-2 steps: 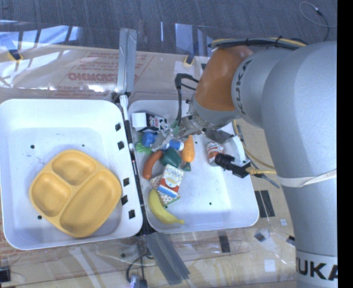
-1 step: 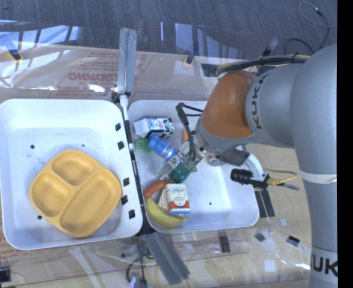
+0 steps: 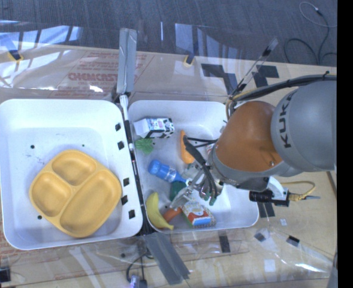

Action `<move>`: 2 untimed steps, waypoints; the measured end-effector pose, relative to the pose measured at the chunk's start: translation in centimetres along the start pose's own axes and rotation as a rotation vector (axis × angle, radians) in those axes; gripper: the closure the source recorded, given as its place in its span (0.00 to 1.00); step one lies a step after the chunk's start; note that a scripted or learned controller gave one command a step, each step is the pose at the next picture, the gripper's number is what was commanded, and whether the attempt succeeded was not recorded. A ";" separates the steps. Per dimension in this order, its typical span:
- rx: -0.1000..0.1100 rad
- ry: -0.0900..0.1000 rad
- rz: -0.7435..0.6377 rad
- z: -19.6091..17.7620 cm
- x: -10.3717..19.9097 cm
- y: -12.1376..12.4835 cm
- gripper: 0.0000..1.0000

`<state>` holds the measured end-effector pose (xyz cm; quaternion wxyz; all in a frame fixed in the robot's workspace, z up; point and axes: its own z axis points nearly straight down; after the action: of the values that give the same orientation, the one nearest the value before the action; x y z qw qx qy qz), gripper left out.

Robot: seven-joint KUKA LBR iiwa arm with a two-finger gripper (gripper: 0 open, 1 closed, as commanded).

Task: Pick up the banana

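While the banana [image 3: 155,212] is lying against the front-left corner of the right bin [image 3: 239,222], I am hovering my gripper [image 3: 199,188] just to its right, not touching it. I cannot tell how the gripper is set. A small carton [image 3: 198,215] is sitting beside the banana, below my gripper.

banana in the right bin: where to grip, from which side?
Likely best at the banana's mid-body, coming straight down, pincer closing across its narrow width. It lies flat and curved at the bin's lower-left corner, hard by the left wall, so a sideways approach looks blocked. A small carton and other items crowd its right, so keep the fingers clear of them.
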<state>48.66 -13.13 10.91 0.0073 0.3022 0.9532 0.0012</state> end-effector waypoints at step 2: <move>0.001 0.002 -0.588 -0.1 2.2 3.3 1.00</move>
<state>48.78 -9.21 11.03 0.0063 0.0127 0.9999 -0.0011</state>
